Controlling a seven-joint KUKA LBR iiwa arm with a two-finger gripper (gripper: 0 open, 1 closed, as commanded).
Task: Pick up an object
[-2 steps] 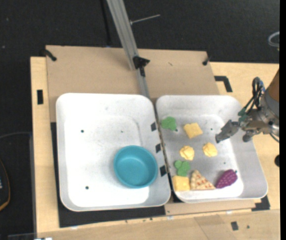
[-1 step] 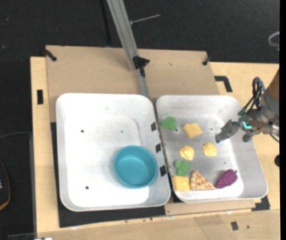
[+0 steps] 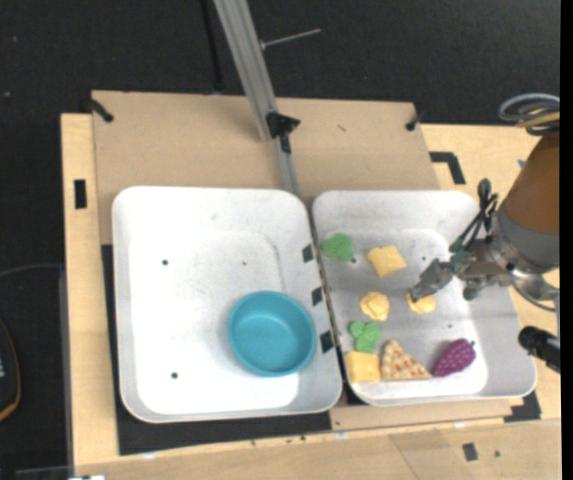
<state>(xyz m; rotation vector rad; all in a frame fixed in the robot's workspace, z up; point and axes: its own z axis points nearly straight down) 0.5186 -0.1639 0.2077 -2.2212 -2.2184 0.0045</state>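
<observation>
Grey pincer [image 3: 428, 290] beside yellow piece [image 3: 422, 304]

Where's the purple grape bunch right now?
The purple toy grape bunch lies in the right white bin, near its front right corner, just right of the pizza slice and below the gripper.

1. Two white bins, left [image 3: 166, 228] and right [image 3: 406, 208]: smooth plastic, faint sheen.
2. Blue bowl [image 3: 269, 332]: smooth plastic, softly glossy.
3. Bench board [image 3: 186, 138]: matt, tan, wood-like.
4. Toy food pieces, e.g. purple grapes [image 3: 453, 357], yellow block [image 3: 386, 260]: matt plastic look.
5. Slanted pole [image 3: 246, 53]: grey metal, dull finish.
6. Arm's orange band [image 3: 538, 193]: smooth, slightly glossy.
</observation>
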